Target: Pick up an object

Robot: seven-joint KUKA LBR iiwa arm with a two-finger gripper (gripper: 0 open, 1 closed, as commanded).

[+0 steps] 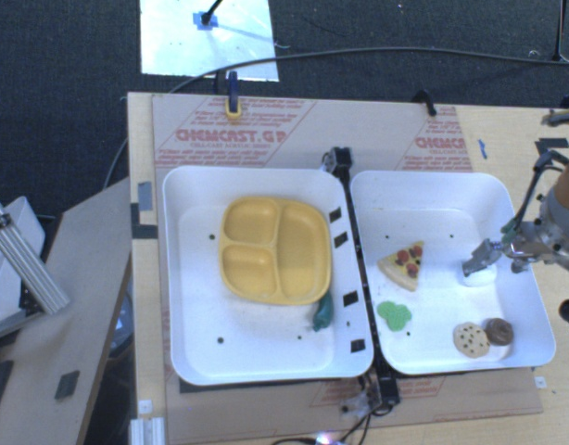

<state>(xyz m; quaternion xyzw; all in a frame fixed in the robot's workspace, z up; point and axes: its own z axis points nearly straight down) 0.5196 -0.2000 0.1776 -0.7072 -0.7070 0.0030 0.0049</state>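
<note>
The tool (pixel 476 265) sits low in the right bin (pixel 433 193), right over a small white thing (pixel 477 277); clenched or released, I cannot tell.

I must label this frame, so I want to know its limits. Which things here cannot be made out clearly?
- The white object under the gripper: the gripper covers part of it, white on the white right bin; kind unclear.
- The dark green item in the left bin: the yellow plate hides part of it.
- The arm: cut off by the right edge.
- The cookie and the brown piece: too small to tell whether they touch.
</note>
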